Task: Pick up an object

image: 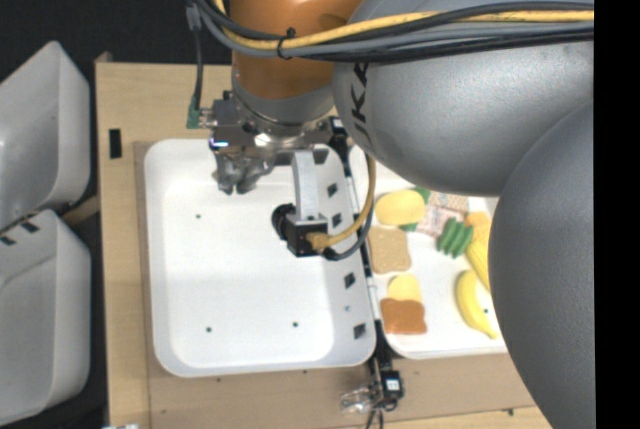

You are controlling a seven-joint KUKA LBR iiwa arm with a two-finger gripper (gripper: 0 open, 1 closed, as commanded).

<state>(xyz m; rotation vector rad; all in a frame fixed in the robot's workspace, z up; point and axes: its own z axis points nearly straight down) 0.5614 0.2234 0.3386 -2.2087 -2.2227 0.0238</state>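
My gripper (236, 179) hangs over the far part of the left bin (180, 337), just above its white floor. Its dark fingers point down and nothing shows between them; the wrist above blocks a clear look at them. In the right bin (440, 349) lie toy foods: a yellow round piece (400, 208), a tan bread slice (390, 251), an orange-brown toast piece (404, 315), a green vegetable (455, 237) and a yellow banana (476, 305). The arm covers much of that bin.
The grey arm with its orange band fills the upper right and overhangs the right bin. A ridge (362, 307) divides the two bins. White housings (40, 217) stand at the left beside the wooden bench (125, 217).
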